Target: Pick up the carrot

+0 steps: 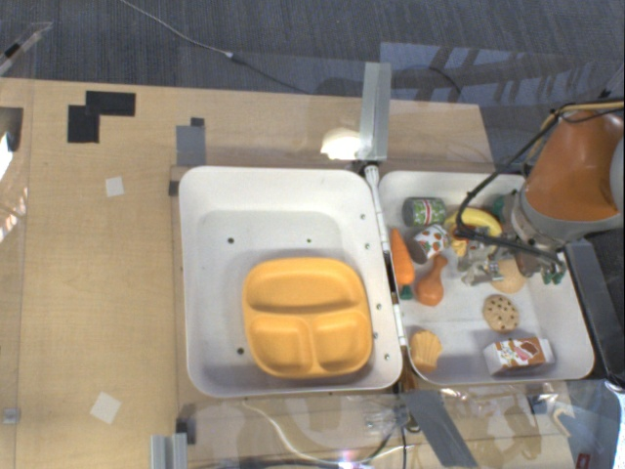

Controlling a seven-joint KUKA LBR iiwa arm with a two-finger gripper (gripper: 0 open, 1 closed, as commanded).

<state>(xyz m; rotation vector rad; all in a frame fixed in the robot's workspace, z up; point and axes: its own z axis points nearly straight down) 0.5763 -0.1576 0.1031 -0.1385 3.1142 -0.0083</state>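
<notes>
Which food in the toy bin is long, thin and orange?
The carrot, lying along the right bin's left wall. The drumstick beside it is shorter with a fat end.

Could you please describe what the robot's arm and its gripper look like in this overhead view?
The arm enters from the right as a rounded, bulky body with a glossy orange band over a grey section. Thin black cables loop off it, along its top edge and its left side. Below the grey section sits the gripper, a small cluster of silvery metal and dark parts; its details are too small to make out.
</notes>
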